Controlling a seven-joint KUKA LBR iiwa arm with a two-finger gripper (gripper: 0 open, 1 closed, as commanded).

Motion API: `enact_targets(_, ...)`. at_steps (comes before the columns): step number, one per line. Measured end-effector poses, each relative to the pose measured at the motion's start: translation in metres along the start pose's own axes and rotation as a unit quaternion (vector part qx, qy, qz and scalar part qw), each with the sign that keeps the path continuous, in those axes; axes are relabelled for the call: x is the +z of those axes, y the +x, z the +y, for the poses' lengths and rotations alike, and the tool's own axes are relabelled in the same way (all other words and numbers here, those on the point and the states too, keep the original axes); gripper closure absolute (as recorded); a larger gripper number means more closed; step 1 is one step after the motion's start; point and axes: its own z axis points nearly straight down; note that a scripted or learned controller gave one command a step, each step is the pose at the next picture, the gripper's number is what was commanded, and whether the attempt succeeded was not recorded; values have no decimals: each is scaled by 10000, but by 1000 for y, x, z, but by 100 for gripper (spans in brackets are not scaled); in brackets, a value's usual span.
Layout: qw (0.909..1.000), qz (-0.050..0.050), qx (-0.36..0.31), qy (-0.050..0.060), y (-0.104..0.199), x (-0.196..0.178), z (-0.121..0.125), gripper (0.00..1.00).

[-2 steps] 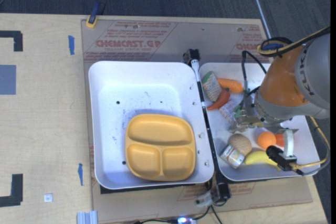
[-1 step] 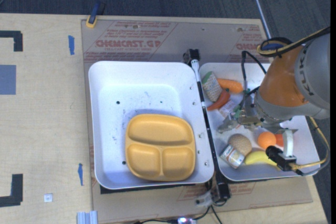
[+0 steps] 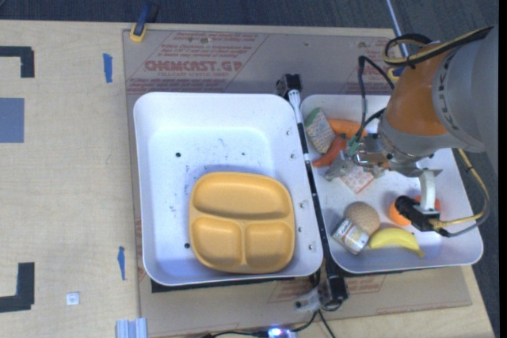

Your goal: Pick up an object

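A grey arm reaches into the right bin [image 3: 467, 249], its hand [image 3: 358, 158] low among a carrot [image 3: 342, 127], banana [image 3: 396, 240] and small can [image 3: 351, 236]; its grip cannot be made out. A yellow tray [image 3: 242, 219] fills the left bin [image 3: 158, 123].

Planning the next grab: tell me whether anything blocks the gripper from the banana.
Nothing visible does. The gripper sits over the right bin's upper left; the banana lies exposed near the front edge, flanked by a small can and a brown ball.
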Motion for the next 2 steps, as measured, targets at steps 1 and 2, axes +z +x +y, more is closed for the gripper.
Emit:
enact_targets(1,10000,-2,-3,-8,0,-10,1,100)
enact_targets(2,10000,9,-4,17,78,-99,-51,100)
